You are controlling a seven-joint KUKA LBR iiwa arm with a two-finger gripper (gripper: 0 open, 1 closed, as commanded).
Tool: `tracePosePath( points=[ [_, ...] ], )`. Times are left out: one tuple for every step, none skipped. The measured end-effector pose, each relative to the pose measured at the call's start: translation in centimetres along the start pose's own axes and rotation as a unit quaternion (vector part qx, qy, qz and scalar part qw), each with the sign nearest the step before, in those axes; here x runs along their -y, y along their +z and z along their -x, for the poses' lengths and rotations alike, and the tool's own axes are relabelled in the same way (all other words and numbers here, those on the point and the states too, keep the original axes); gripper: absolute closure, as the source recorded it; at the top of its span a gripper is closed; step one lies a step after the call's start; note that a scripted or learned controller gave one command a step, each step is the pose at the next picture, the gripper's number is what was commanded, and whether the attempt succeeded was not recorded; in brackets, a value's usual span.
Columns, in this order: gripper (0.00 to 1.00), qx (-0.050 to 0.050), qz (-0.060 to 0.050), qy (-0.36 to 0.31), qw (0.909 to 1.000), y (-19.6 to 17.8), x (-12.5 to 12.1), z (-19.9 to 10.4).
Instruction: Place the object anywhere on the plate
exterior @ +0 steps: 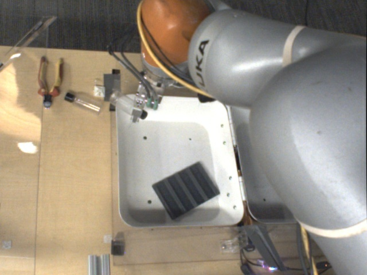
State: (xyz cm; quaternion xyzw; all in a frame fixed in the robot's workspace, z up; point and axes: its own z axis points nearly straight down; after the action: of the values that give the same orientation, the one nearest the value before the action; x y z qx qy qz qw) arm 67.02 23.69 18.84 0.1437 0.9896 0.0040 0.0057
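Note:
A dark ribbed rectangular slab [186,190] lies tilted on the floor of the left white bin [129,171], toward its near side. The grey arm, with its orange band [172,22], reaches over the bin's far edge. My gripper [140,104] hangs at the bin's far-left corner, largely hidden under the wrist and its cables. It is well apart from the slab. I see nothing held at the gripper.
The arm's bulk covers most of the right bin [266,212]. On the wooden bench left of the bins lie red-handled pliers [50,79], a small clear tube [84,102] and a metal bracket [110,85]. A small dark block [117,246] sits by the bin's near-left corner.

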Motion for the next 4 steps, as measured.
tracePosePath(
  points=[
    [1.0,0.0,-0.001,0.028,0.9996,-11.7,0.3,-0.9],
    [1.0,-0.002,-0.004,0.199,0.9801,-3.7,0.6,-1.5],
    [1.0,0.0,-0.001,0.196,0.9805,-5.0,0.4,-1.4],
    [1.0,0.002,0.001,0.194,0.981,-6.2,0.2,-1.4]
  ],
)
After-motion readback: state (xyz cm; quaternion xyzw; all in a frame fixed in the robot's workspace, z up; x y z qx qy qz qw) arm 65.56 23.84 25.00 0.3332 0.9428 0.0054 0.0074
